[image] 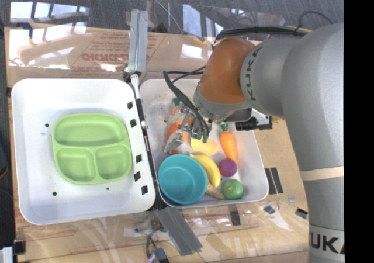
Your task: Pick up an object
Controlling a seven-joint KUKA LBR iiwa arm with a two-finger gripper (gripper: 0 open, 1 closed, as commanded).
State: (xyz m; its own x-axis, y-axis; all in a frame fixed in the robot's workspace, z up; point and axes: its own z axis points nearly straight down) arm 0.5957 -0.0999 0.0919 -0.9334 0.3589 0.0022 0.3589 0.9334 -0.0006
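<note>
Camera view shows the arm [280, 75] reaching from the right into the right bin [257, 162], with the gripper [188, 132] low among the toys. Its metal fingers point down and to the left, but if they are open or closed I cannot tell, because they are small and mixed with the things under them; no thing is clearly seen between them. Just to the right of the gripper lies a carrot [228, 145], tilted, and directly below the gripper there is a pale yellow piece [204, 147]. Further below come a banana [210, 170] and a blue bowl [182, 179], the bowl touching the banana. Below and to the right of the gripper sit a purple ball [227, 168] and a green fruit [232, 189], near the bin's front wall. An orange thing [174, 130] shows just left of the gripper. Far to the left, in the left bin [29, 139], rests a green tray [92, 148] with three compartments. Both bins stand on the table [70, 51].
</note>
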